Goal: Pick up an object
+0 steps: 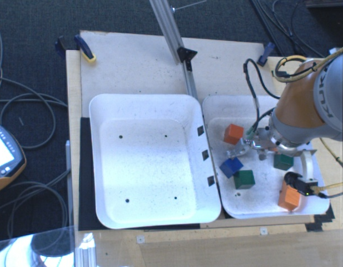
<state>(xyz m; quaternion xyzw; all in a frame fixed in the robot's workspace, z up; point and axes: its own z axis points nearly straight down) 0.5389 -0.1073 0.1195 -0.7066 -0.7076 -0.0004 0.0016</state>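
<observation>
A wide white bin is seen on the left half of the desk, and a blue and yellow clamp is fixed at the desk's far left corner. A slanted metal pole comes down between the two bins. In the right bin, an orange block lies toward the far side, with a blue block nearer the camera and a dark green block touching it at its right. The tool is placed low over this bin, just right of the orange block and above the blue one; whether it is open or closed cannot be told, and no block is seen gripped. A second green block is partly hidden under the grey arm. Another orange block lies near the bin's right front corner.
</observation>
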